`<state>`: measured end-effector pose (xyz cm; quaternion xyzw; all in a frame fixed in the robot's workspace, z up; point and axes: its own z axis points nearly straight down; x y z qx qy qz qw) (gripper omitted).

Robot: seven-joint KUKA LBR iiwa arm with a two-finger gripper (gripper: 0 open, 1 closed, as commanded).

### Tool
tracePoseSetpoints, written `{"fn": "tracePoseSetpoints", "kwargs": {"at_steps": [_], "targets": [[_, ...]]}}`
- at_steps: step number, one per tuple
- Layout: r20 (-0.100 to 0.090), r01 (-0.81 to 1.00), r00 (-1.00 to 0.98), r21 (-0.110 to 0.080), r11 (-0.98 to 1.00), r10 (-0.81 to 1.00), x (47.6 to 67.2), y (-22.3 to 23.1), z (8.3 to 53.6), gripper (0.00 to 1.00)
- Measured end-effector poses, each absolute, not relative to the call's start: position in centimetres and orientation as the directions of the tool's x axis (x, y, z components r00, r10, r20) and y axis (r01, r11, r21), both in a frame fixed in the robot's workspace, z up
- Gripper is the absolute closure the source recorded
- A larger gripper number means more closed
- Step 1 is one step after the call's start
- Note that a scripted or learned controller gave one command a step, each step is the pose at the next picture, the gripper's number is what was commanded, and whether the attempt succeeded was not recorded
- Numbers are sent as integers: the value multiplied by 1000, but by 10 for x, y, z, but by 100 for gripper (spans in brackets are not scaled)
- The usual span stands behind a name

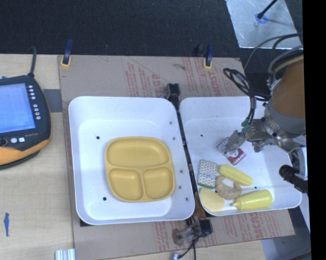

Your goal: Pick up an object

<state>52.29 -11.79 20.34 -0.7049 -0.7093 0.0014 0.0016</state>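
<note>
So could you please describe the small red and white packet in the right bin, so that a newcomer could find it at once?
Look in the right bin, where the gripper reaches in. The red and white packet lies right at its fingertips, above the yellow corn cob. It is the one red item among yellow and tan neighbours.

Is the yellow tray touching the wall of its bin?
Apart. In the camera view the yellow tray lies in the middle of the left bin, with bare white floor showing all around it.
</note>
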Motion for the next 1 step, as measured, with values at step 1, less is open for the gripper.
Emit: {"fn": "tracePoseSetpoints", "kwargs": {"at_steps": [1], "targets": [[-1, 1000, -5, -3, 5, 1000, 532, -132, 104, 0]]}}
